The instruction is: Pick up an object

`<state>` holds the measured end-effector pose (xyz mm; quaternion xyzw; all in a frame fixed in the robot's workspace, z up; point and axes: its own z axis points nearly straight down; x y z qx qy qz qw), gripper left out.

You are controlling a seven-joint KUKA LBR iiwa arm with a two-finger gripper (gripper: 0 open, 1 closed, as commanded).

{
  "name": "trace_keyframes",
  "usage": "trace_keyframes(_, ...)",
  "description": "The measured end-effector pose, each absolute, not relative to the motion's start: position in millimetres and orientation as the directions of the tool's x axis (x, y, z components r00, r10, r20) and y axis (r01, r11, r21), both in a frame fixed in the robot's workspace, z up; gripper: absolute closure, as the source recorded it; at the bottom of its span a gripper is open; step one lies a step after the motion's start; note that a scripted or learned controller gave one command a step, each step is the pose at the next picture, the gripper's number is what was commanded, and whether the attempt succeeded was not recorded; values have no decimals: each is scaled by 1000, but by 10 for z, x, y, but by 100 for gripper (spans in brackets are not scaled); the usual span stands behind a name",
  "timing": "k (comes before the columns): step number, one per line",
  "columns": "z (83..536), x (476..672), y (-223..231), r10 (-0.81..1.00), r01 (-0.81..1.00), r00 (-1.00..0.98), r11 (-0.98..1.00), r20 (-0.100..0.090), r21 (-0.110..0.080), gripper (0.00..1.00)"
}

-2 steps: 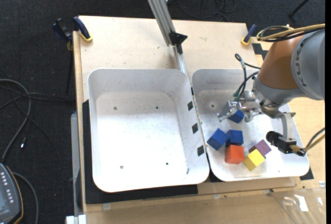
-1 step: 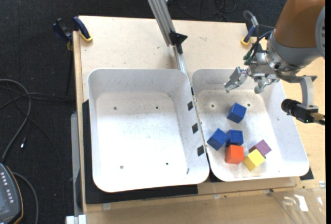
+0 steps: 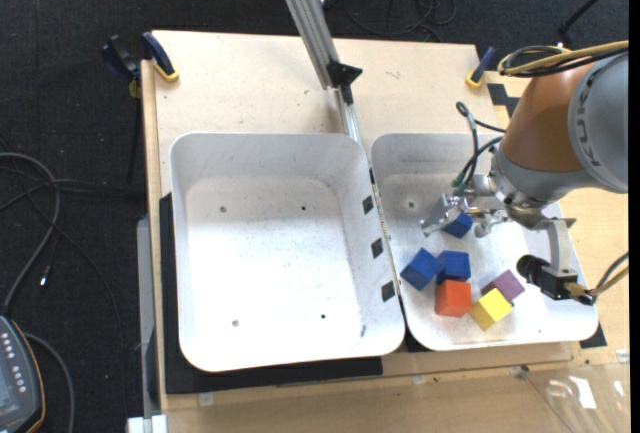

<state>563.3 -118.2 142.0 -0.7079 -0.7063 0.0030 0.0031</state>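
Over the right bin (image 3: 400, 161), I am closing my claw (image 3: 458, 221) on 1 small blue block (image 3: 459, 225), apparently gripped, needing a lift next.

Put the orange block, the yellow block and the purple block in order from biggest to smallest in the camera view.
1. orange block
2. yellow block
3. purple block

The yellow and purple ones look close in size, and the yellow block partly hides the purple one, so that order is unsure.
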Motion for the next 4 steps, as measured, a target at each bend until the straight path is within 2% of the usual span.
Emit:
trace_keyframes(1,1113,6055,-1260,1000,1000,1,-1,0,-1,0)
trace_keyframes(2,951,5698,-1088,1000,1000,0,0,0,-1,0)
trace_keyframes(3,1054,5714,-1095,1000,1000,1,-1,-1,2,100)
trace_keyframes(4,2000,5958,-356,1000,1000,-9,9,2,9,100)
